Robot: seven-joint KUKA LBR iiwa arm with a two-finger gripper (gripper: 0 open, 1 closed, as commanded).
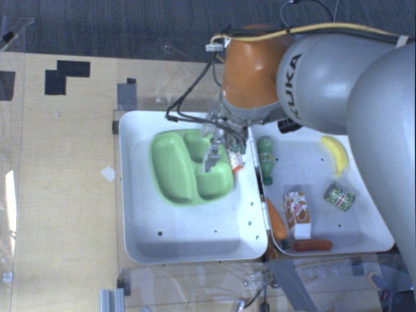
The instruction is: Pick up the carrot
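My own arm [338,77] fills the upper right of the frame, and its bulk cuts off the far right corner of the right bin [374,236]. My gripper [214,153] hangs over the left bin [188,242], just above a green divided tray [175,168]; it is a small tangle of metal and cable from this angle, and whether it is parted or closed I cannot tell. Nothing visible sits in it. The carrot [275,218] lies in the right bin, hard against its left wall near the lower middle of the frame. Its long axis runs from upper left to lower right, the thin end toward the top and the thick end toward the bottom; part of its near side is hidden by the bin's rim. Just beside it stands a small juice carton [298,214], with a red sausage [313,244] below. A green bottle [264,158], a banana [336,153] and a can [339,197] lie further up and to the right.
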